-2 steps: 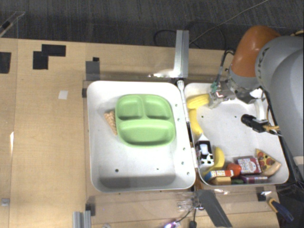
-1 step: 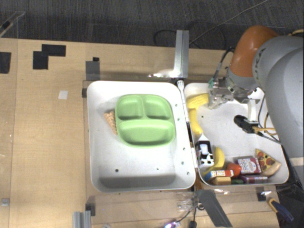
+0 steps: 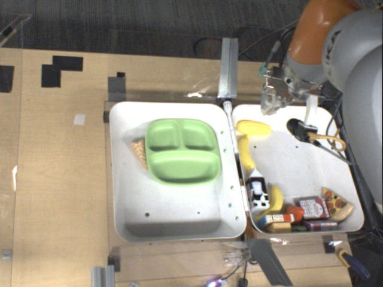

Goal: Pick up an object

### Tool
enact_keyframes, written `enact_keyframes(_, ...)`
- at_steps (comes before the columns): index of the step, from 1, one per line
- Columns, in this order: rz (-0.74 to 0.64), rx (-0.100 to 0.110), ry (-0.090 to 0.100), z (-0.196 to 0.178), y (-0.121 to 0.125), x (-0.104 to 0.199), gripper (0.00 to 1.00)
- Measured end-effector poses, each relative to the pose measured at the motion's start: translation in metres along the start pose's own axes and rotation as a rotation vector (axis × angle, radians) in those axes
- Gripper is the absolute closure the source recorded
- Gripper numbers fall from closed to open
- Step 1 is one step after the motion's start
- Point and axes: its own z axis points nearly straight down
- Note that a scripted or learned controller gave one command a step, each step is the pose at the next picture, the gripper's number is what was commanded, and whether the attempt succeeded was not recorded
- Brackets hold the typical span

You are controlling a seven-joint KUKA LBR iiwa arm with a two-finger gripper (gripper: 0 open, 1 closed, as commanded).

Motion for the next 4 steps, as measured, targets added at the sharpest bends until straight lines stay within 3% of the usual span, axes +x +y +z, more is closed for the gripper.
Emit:
enact_keyframes(1,-0.001,0.001,0.000,0.000,0.000,0.000,0.00)
enact_keyframes(2,-0.083,0.003,0.000,0.089,-0.020,-0.051,0.00)
enact_keyframes(3,-0.158,0.038,0.001,0.115,0.001,-0.046,0.00)
enact_keyframes(4,-0.163,0.033,0.004,0.104,0.002,-0.042,1.00)
